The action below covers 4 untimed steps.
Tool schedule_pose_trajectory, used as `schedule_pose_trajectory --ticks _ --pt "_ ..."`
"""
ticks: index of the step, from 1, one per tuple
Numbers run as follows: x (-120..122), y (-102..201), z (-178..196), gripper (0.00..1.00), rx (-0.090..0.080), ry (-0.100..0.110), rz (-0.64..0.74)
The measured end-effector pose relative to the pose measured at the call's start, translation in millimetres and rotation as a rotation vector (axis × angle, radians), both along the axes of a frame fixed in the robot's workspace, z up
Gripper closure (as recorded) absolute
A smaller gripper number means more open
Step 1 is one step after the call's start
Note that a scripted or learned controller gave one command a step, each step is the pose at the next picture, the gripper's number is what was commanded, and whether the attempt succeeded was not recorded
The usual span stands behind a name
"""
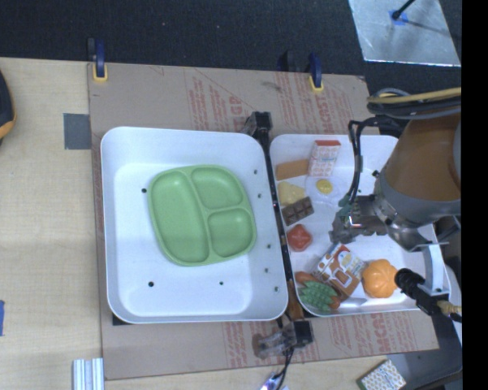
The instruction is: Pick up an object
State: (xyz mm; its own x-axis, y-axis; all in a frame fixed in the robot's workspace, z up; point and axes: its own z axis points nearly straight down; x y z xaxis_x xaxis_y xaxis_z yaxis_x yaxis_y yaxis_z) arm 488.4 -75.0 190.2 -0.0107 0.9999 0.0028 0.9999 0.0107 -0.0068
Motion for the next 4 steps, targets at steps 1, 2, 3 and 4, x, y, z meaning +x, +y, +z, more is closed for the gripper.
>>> schedule_pose_trajectory --ticks 1,2,3,4 --pt "-13 9 1 1.00 -0.001 0.000 -0.005" --pt "-13 34 1 1.00 -0.001 0.001 -0.003" --pt "-13 33 1 0.00 -0.001 0.000 -0.006" --pt "-14 -20 -41 0.00 -0.004 0.001 -0.010"
